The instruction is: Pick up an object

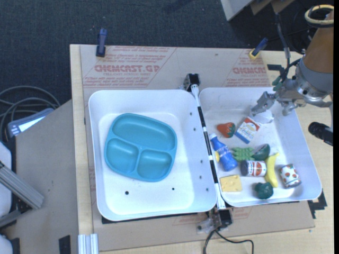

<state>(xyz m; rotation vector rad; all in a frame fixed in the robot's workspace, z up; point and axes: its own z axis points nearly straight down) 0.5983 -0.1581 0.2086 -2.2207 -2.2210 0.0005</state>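
Note:
My gripper hangs over the back of the right bin, open, its two fingers spread with nothing between them. Just in front of it lie a small white, blue and orange carton and a red strawberry. Nearer the front are a blue bottle, a green leafy piece, a red and white can, a yellow banana, a cheese wedge, a dark green ball and a spotted red and white can.
The left bin holds a blue divided plate. A black hinge strip runs between the two bins. Both bins rest on a brown cardboard sheet. Cables lie on the floor at the left.

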